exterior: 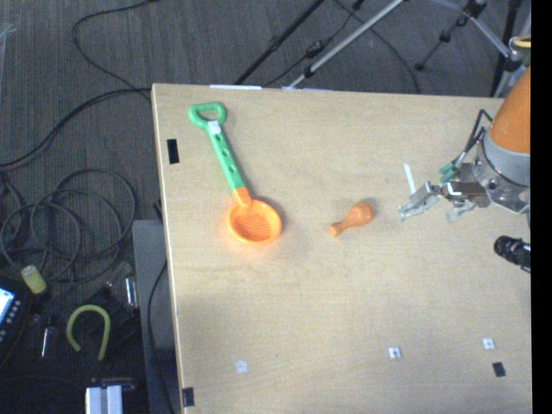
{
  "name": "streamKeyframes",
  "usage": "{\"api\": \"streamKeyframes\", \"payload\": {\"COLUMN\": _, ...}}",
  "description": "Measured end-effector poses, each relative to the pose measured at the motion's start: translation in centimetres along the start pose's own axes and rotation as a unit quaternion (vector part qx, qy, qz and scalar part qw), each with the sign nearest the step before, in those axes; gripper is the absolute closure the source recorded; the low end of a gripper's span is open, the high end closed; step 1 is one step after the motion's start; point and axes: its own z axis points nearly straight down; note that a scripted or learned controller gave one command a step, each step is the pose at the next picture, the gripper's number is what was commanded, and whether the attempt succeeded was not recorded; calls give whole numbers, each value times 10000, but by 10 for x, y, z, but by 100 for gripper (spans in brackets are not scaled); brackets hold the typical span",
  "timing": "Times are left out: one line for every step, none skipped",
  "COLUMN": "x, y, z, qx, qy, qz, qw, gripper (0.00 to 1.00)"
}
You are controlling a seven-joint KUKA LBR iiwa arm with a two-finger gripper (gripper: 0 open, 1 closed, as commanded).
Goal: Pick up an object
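A toy strainer spoon (235,185) with a green handle and an orange mesh bowl lies on the left part of the wooden bench top (345,317), handle pointing to the far left. A small orange peg-shaped toy (352,218) lies near the middle. My gripper (411,193) reaches in from the right, just right of the orange peg and apart from it. Its two fingers stand open with nothing between them. The orange band of the arm (516,123) shows at the right edge.
Cables (69,205), a tripod's legs (379,15) and small tools lie on the dark floor left of and behind the bench. Small black and white markers (394,352) dot the bench near its front edge.
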Motion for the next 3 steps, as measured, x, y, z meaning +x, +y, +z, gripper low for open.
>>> {"api": "streamKeyframes", "payload": {"x": 51, "y": 61, "z": -1, "qx": -4, "qy": -9, "qz": -192, "qw": 9998, "gripper": 0}}
{"api": "streamKeyframes", "payload": {"x": 94, "y": 59, "z": 146, "qx": -45, "qy": -10, "qz": -1661, "qw": 9861, "gripper": 0}}
{"api": "streamKeyframes", "payload": {"x": 95, "y": 58, "z": 139, "qx": -36, "qy": 6, "qz": -1655, "qw": 9862, "gripper": 100}}
